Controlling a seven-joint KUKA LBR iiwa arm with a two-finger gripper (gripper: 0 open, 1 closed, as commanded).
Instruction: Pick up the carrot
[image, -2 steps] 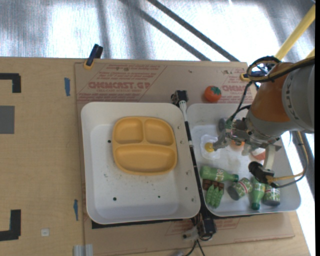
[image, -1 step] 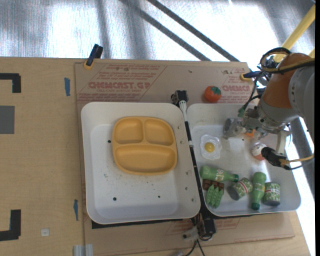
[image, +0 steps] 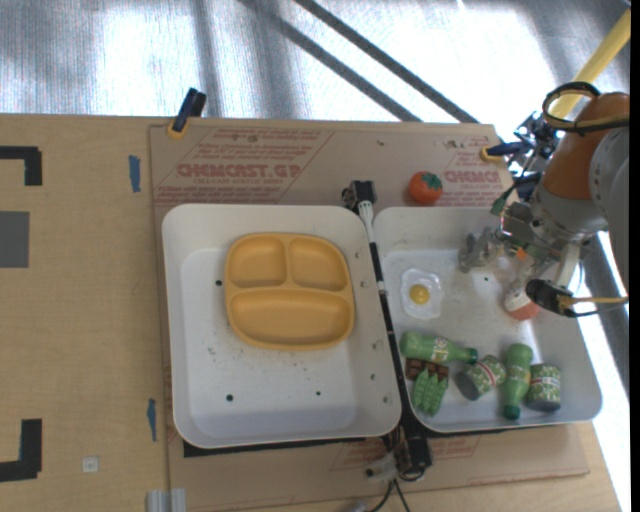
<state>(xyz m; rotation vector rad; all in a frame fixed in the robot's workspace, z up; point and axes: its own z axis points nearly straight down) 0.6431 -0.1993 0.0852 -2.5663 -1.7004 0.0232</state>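
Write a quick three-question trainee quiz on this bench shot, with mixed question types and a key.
1. True or false: the yellow plate lies in the right bin.
2. Where does the tomato sit? A) on the plate B) on the cardboard outside both bins C) beside the green bottles
3. Fill in: the claw is over the ___ bin.

Key
1. False: the plate lies in the left bin.
2. B
3. right
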